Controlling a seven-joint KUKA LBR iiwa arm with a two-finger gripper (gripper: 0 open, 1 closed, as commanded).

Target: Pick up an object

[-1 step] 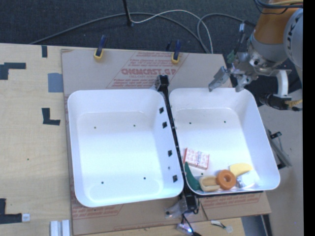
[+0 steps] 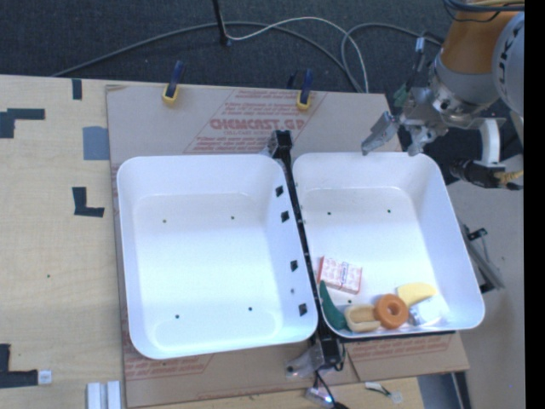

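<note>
Since the fingers (image 2: 393, 138) are spread with nothing between them, hanging over the far rim of the right bin (image 2: 451, 220), the pick hasn't really started imo. Everything grabbable sits piled in that bin's near corner: orange ring (image 2: 392, 310), yellow piece (image 2: 416, 293), pink packet (image 2: 340, 273). Reach, descent, grasp and lift all remain.

The arm is extended in from the right at the upper corner of the view, the orange band above the wrist being uppermost. The gripper (image 2: 393, 140) is angled down and to the left, with its two fingers (image 2: 375, 137) spread apart and nothing held between them.
</note>
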